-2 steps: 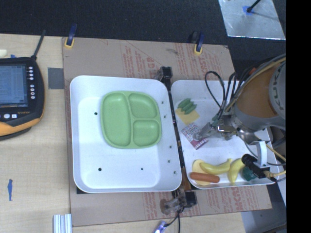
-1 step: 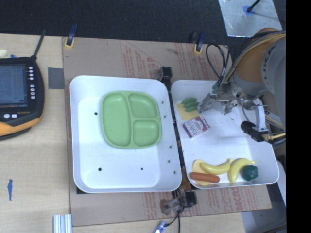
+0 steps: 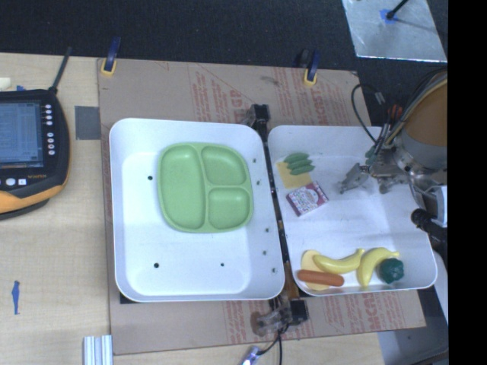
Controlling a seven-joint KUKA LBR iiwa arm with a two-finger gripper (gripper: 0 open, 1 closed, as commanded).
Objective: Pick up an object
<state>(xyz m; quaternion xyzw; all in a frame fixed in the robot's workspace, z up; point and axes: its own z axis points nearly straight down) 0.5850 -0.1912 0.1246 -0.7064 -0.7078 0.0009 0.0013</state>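
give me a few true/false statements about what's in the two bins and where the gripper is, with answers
1. The green divided plate lies in the left bin. True.
2. The bananas lie at the far edge of the right bin. False: they lie at its near edge, beside the hot dog.
3. The gripper hangs over the right bin. True.
4. The gripper holds the small pink packet. False: the packet lies on the bin floor, apart from the gripper.
5. The green pea pods lie in the left bin. False: they are in the right bin, near its far left corner.
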